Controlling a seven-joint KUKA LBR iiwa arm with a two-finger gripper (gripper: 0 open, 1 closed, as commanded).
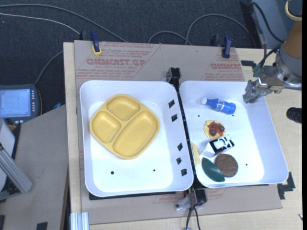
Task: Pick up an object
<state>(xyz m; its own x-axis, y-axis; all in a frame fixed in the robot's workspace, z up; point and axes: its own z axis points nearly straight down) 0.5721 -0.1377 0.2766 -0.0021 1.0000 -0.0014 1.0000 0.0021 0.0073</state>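
Arm pose: the grey arm (pixel 292 56) enters from the upper right, with its wrist above the top right corner of the right-hand shallow white bin (pixel 268 143).
Gripper position: the two-finger gripper (pixel 250 94) sits at the right bin's upper rim, near the blue plastic bottle with a white cap (pixel 219 105) but apart from it.
Gripper state: cannot tell whether it is released or clenched; nothing is seen in it.
Cut off: the arm's upper links leave the frame at the top right corner; the orange band there is only partly visible.
Hard to make out: the small black-and-white object (pixel 222 144) is too small to identify; a pale yellow strip (pixel 195 154) lies at the right bin's left wall, shape unclear.
Task objects, right bin: the bottle lies on its side near the top; below it lies a small round tan item with red spots (pixel 214 128); then the black-and-white object; then a brown round disc (pixel 226 165), touching a dark green oval piece (pixel 211 170) on its left.
Left bin: the left-hand shallow white bin (pixel 96 176) holds a yellow three-compartment plastic plate (pixel 125 125).
Surroundings: both bins rest on a brown cardboard sheet (pixel 124 61), fixed by blue clamps (pixel 96 42) at its top edge. Grey cables (pixel 48 13) run across the dark floor behind. A small screen device (pixel 17 102) stands at the left.
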